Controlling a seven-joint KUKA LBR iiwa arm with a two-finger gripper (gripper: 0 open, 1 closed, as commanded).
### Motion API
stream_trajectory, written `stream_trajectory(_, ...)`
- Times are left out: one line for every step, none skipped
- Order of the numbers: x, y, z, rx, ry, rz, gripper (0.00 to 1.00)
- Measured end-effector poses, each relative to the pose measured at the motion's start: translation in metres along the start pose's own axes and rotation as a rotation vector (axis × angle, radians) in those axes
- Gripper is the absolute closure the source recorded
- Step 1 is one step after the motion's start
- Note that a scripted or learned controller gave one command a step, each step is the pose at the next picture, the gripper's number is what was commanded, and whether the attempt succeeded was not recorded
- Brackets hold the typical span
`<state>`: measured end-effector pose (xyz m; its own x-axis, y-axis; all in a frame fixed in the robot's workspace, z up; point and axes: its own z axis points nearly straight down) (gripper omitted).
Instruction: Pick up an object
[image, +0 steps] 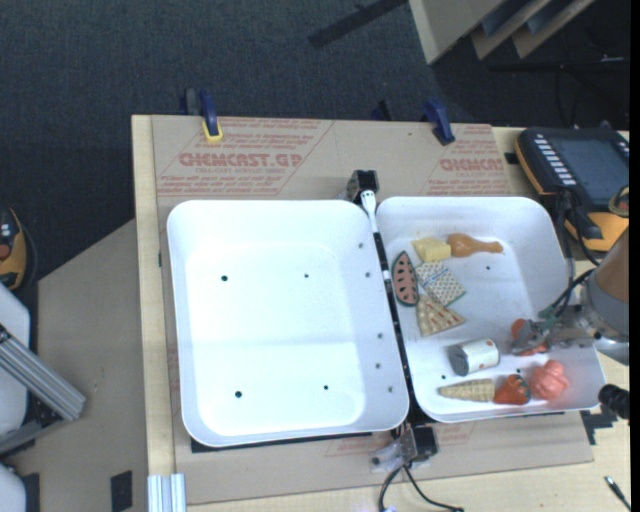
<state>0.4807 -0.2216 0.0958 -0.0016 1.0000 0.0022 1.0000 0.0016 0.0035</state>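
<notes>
Bench board (250, 160): red print reads "CHEMCAST G P" on the near-left panel, with small lines under it too fine to read; the same print starts again on the panel to the right, partly cut off by the right bin. Two blue clamps on the board's far edge, one with a yellow jaw (209, 118), one plain (437, 121).

Bins, count two. Left bin (280, 320): bare white floor, four small dark dots on it. Right bin (470, 215) holds all the objects; landmark is the grey-and-white cylinder (473, 356).

Relative to the cylinder:
- watermelon slice (404, 279), one, up and to the left, near the bin divider.
- yellow cheese block (431, 249), one, farther up.
- tan bottle-shaped piece (474, 244), one, farther up, just beside the cheese.
- patterned squares or crackers (439, 284), seemingly two, overlapping, above it.
- pizza wedge (437, 318), one, just above and to the left.
- cone (467, 391), one, just below.
- red piece (511, 391), one, below and to the right, touching the cone's wide end.
- pink piece (549, 379), one, to the right, beside the red piece.

Gripper (532, 338) sits low in the bin right of the cylinder, over a small red-orange item (520, 329). Cannot tell whether the claw is apart or together.
</notes>
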Motion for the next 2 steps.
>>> stream_trajectory(0.032,0.000,-0.068,-0.002,-0.004,-0.002,1.00)
stream_trajectory(0.123,0.079,-0.073,-0.003,-0.001,-0.010,1.00)
